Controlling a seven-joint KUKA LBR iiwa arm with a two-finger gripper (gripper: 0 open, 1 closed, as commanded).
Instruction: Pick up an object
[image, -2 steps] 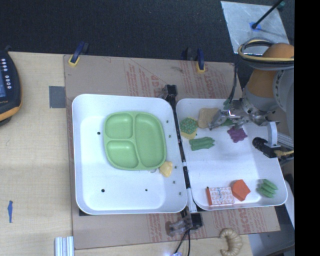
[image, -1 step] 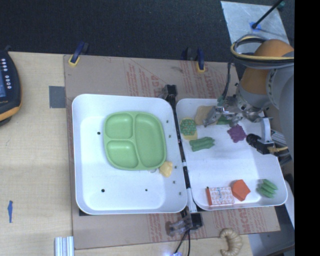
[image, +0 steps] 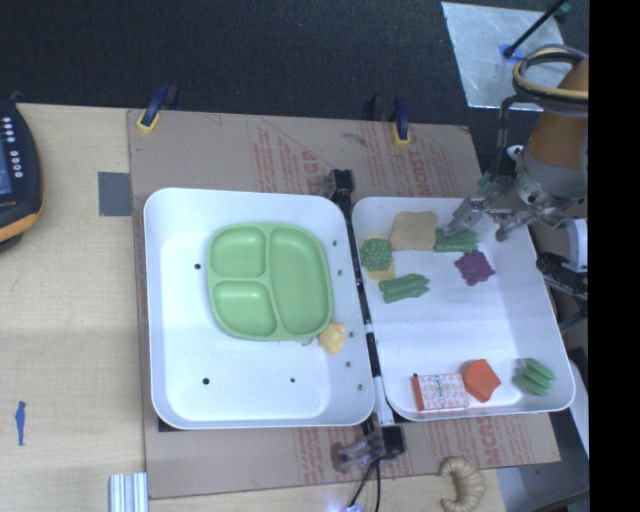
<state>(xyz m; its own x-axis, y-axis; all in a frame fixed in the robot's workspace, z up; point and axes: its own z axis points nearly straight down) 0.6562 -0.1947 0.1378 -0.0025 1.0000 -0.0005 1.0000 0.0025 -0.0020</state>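
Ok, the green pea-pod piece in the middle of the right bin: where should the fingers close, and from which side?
Probably from straight above, closing across the narrow middle of the green pea-pod piece. It lies flat and elongated, running roughly left-right, with bare bin floor in front of it; the round green-and-yellow piece sits close at its upper left, so avoid that end.

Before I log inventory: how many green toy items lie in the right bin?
4: one by the divider, one just below it, one under the end effector, one in the near right corner.
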